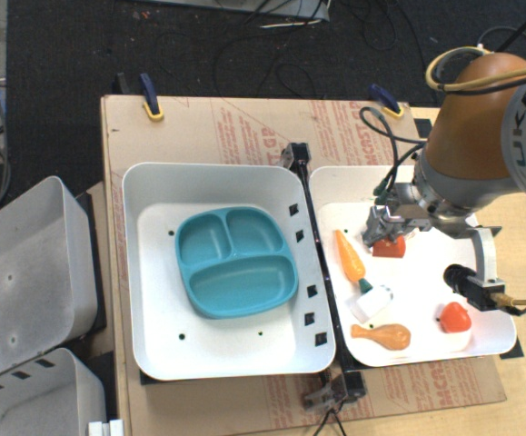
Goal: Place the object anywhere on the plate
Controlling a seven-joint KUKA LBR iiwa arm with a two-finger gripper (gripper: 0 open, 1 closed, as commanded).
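I see my end effector (385,228) low in the right bin (499,339), over a small red block (389,247); whether it grips, I cannot tell. The teal plate (235,262) in the left bin (144,243) awaits; nothing placed yet.

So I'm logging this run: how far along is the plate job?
Nothing placed yet: the blue plate in the left bin holds nothing. The gripper is down over a small red block in the right bin; a grasp isn't clear. Lifting, carrying and setting down remain.
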